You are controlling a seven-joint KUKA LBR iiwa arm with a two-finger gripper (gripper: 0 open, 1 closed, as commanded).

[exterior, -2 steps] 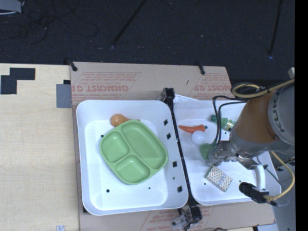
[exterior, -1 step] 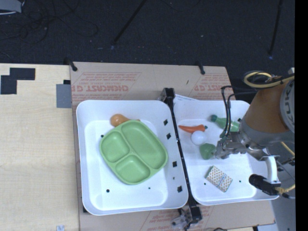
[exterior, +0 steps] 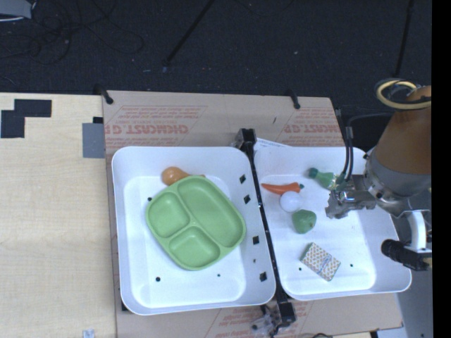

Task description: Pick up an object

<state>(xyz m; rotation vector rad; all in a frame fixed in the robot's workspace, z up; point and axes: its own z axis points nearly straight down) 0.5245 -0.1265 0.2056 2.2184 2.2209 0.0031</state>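
The right bin (exterior: 366, 277) holds an orange carrot (exterior: 282, 187), a white ball (exterior: 289, 202), a rounded green piece (exterior: 304, 221), a small teal-green piece (exterior: 320, 177) near the back, and a patterned flat block (exterior: 320, 261) toward the front. My gripper (exterior: 342, 204) hangs over the right part of this bin, just right of the rounded green piece and below the teal-green one. Nothing shows as held in it. The grey arm with its orange band (exterior: 409, 136) rises behind it at the right.
The left bin (exterior: 134, 259) carries a green divided plate (exterior: 195, 222) with a small orange object (exterior: 173, 175) behind it. A black divider (exterior: 255, 210) runs between the bins. Cardboard lies under both, and light wooden bench stretches to the left.
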